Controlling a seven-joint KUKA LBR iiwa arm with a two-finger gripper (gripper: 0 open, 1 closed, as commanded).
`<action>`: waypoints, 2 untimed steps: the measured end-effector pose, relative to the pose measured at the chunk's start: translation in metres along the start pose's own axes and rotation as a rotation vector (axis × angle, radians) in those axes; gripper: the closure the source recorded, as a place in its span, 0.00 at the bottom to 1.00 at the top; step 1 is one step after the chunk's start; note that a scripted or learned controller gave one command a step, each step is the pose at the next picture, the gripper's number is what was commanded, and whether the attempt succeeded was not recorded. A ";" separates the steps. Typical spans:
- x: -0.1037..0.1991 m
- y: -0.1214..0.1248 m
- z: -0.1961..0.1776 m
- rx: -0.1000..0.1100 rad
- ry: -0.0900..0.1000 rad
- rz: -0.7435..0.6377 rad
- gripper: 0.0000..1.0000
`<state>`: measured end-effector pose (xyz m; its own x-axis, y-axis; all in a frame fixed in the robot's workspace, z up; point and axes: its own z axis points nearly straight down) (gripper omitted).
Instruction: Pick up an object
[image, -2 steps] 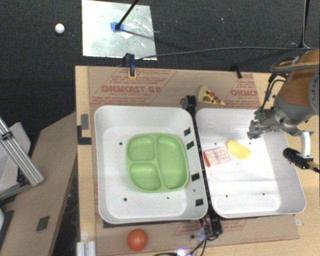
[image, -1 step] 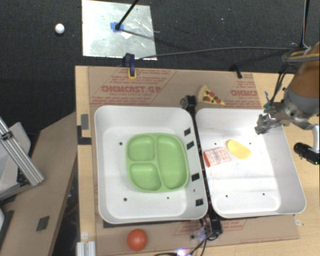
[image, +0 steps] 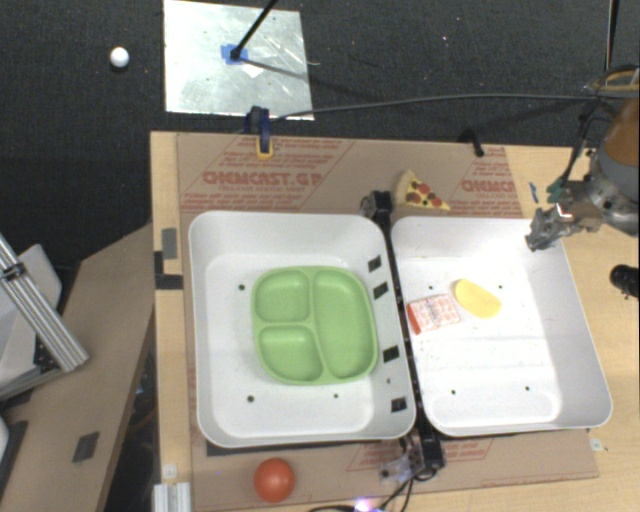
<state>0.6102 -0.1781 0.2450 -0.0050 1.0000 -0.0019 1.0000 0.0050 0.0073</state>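
Note:
In the right bin (image: 560, 400) lie a yellow oval piece (image: 478, 298) and a small red-and-white packet (image: 433, 314), close together near the bin's upper left. My gripper (image: 546, 231) hangs at the bin's far right rim, above and to the right of the yellow piece, well apart from both objects. Nothing shows between its fingers.
The left bin (image: 215, 300) holds a green three-compartment tray (image: 313, 324). A toy pizza slice (image: 423, 192) lies on the board behind the bins. A red ball (image: 273, 479) sits in front of the left bin. A blue clamp (image: 260, 128) grips the board's back edge.

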 end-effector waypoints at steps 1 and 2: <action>0.053 0.012 -0.007 0.004 0.002 -0.004 1.00; 0.113 0.019 0.005 0.005 0.003 -0.004 1.00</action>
<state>0.6284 -0.0650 0.2404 -0.0093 1.0000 0.0010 1.0000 0.0093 0.0022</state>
